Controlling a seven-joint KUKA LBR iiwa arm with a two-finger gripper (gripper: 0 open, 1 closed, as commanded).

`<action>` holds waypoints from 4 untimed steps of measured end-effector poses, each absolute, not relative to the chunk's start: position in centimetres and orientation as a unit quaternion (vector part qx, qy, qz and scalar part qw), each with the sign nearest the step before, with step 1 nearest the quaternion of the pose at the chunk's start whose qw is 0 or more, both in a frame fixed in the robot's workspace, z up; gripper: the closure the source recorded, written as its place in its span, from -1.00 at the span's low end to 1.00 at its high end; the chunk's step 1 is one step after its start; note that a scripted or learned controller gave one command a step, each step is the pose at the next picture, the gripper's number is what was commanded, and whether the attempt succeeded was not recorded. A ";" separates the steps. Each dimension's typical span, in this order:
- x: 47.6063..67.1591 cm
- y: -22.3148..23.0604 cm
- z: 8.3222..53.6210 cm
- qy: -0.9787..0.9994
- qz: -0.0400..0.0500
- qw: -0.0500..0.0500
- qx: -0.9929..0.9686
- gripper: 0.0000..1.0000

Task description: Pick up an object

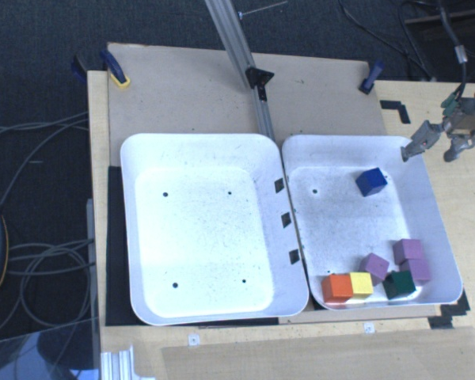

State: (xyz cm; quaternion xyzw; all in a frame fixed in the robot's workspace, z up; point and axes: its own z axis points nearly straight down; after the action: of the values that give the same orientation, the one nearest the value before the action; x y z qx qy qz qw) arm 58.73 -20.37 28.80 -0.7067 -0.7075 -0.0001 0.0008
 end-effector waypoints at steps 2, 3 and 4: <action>58.4 -20.4 22.5 -0.707 0.002 0.004 -0.707 -1.00; 58.0 -20.2 18.2 -0.707 0.001 0.003 -0.707 -1.00; 57.9 -20.3 13.9 -0.707 0.001 0.003 -0.707 -1.00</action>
State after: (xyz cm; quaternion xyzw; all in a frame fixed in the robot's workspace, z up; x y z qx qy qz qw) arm 57.92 -20.30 13.90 -0.7069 -0.7073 0.0015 0.0033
